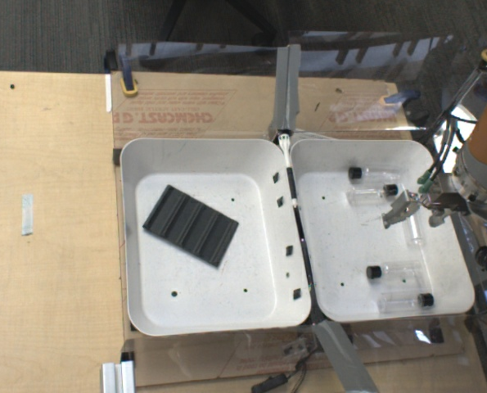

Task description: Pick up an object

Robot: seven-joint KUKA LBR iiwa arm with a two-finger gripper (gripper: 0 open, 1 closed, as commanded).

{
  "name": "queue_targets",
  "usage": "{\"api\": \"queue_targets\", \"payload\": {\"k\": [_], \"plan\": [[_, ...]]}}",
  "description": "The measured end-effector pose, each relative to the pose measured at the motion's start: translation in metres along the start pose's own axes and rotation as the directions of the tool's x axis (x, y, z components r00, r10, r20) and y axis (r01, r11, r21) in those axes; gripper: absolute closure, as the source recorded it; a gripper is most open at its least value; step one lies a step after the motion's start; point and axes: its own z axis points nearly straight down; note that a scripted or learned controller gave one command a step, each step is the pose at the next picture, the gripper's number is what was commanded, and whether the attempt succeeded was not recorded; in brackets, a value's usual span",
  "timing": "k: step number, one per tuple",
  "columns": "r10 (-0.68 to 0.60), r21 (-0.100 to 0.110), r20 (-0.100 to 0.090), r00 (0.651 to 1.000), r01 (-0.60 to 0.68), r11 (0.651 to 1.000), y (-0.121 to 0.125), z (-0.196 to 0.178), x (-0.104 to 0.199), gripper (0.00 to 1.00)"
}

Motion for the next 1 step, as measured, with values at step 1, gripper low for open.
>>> {"api": "queue_targets", "payload": {"k": [1], "plan": [[0.0, 0.0, 0.0, 1.0, 0.0, 1.0, 0.0, 0.0, 0.0, 0.0]]}}
